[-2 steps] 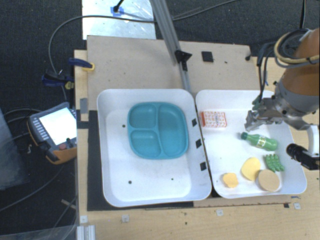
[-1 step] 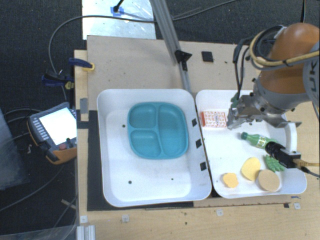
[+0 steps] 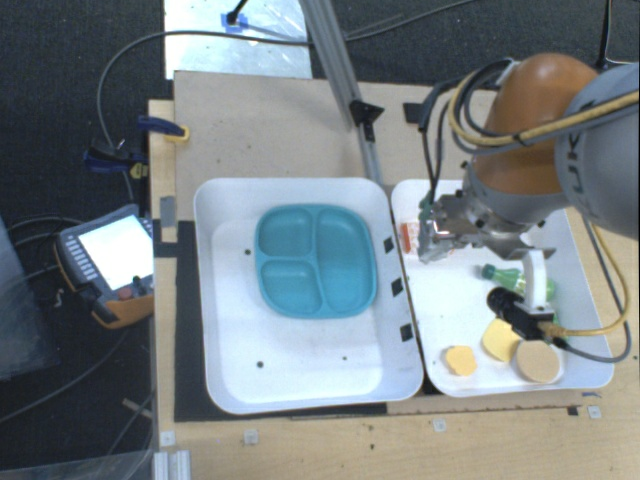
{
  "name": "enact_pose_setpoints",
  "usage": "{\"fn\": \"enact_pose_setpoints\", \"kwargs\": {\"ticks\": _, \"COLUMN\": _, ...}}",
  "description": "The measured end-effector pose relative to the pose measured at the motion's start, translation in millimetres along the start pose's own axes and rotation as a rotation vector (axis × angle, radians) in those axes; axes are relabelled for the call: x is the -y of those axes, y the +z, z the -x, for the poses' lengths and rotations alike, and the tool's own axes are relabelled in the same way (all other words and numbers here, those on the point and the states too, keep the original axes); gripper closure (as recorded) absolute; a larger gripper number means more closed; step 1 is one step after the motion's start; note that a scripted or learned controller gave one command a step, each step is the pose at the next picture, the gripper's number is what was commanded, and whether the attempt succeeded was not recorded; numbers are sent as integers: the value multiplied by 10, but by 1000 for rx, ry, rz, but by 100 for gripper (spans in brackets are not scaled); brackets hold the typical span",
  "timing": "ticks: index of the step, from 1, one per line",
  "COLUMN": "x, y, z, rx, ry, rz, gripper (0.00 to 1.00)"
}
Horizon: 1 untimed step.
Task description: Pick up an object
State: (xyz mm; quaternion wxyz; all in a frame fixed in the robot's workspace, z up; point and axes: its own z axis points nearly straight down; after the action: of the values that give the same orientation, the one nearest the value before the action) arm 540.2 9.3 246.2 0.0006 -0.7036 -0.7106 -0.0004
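Note:
My gripper (image 3: pixel 434 240) hangs low over the upper left part of the right bin (image 3: pixel 440 313). Just left of it, against the bin's left wall, lies a small red and white object (image 3: pixel 408 236), partly hidden by the gripper. A green object (image 3: pixel 503 275) lies to the gripper's right. Along the bin's front lie an orange-yellow piece (image 3: pixel 460 360), a yellow piece (image 3: pixel 498 341) and a round tan piece (image 3: pixel 539 363). I see nothing held in the gripper.
The left bin (image 3: pixel 230 358) holds a blue divided plate (image 3: pixel 315 260) at its middle. The arm's orange and grey wrist (image 3: pixel 530 128) covers the right bin's back part. A slanted metal pole (image 3: pixel 340 58) stands behind the bins.

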Motion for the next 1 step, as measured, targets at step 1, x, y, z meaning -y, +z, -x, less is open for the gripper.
{"fn": "enact_pose_setpoints", "kwargs": {"ticks": 1, "x": -1, "y": 13, "z": -478, "rx": -1, "ry": -1, "rz": 1, "gripper": 100}}
